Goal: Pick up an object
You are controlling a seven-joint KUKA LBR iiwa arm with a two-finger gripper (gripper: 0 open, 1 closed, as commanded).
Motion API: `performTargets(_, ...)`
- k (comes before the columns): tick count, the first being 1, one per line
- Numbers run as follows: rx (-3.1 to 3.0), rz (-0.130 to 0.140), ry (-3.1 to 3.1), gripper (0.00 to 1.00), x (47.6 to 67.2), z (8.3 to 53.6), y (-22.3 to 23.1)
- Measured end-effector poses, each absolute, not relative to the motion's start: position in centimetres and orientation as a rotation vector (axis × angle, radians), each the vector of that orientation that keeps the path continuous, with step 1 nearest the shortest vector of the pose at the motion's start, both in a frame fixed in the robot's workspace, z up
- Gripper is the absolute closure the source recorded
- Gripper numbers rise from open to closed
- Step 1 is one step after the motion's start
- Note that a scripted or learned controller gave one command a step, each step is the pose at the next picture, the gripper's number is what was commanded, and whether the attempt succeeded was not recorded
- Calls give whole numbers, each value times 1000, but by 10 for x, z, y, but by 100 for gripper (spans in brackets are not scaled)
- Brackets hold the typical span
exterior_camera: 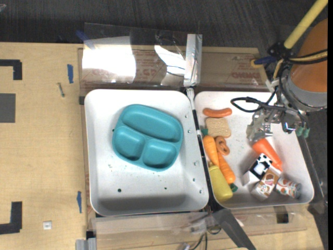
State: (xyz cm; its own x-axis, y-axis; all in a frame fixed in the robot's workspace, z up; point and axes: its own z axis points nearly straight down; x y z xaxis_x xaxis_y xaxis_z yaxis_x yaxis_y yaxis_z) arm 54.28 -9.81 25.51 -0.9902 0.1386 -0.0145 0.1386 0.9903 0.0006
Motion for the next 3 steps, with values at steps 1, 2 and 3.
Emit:
performTargets(1, 267, 3, 3123, 100, 590, 250, -56)
performTargets(2, 266, 2, 3112, 100, 592, 262, -57)
performTargets(3, 279, 4, 3122, 100, 643, 259, -20)
